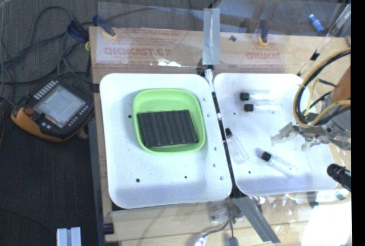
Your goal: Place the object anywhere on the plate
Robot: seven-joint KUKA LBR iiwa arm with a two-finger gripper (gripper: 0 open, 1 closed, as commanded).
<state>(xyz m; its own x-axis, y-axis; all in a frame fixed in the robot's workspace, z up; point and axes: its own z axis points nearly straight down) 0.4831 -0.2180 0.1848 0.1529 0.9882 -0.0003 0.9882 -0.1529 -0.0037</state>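
Teach pendant (pixel 54 109) on the floor, far left of the end effector, cables running up behind it. Left bin (pixel 165 188): green plate (pixel 169 101) with a dark ribbed insert (pixel 167 129), well left of the end effector, across the bin divider. Right bin (pixel 268 179): clear vials with black caps. Two near the top, vial (pixel 254 95) and vial below it (pixel 259 107), up-left of the end effector. One vial (pixel 235 145) lies along the divider, left of it. Closest vial (pixel 278 162) lies tilted just below-left of the end effector, not touching. End effector (pixel 297 134) at the right side of the right bin, fingers spread apart, nothing between them. Yellow and black cables (pixel 311 93) loop above it. All vials in the right bin, well apart from the plate.
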